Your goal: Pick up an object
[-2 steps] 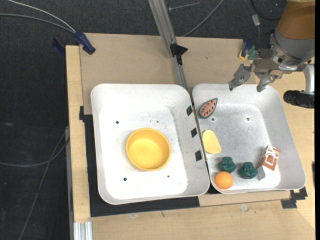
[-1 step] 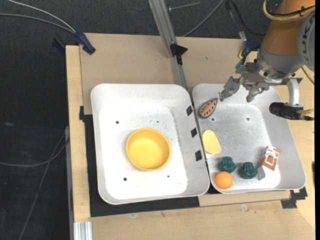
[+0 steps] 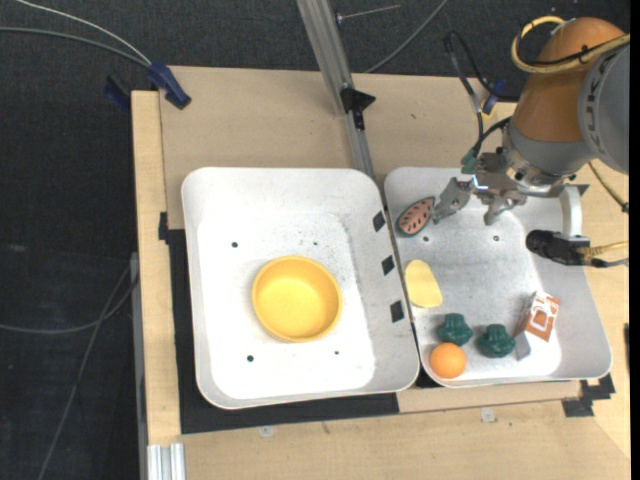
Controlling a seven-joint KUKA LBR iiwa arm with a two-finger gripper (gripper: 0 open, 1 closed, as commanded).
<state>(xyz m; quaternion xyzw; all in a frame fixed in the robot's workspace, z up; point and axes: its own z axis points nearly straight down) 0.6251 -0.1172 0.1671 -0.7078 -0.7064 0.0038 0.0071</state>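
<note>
The claw (image 3: 478, 196) hangs spread wide and holding nothing, the pink-brown toy (image 3: 415, 215), maybe a shell, lies just left of it in the right bin (image 3: 590, 343), so the picking is not done.

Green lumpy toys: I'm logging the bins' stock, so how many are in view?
2. One dark green lumpy toy sits in the right white bin above the orange ball; the other lies just right of it.
</note>
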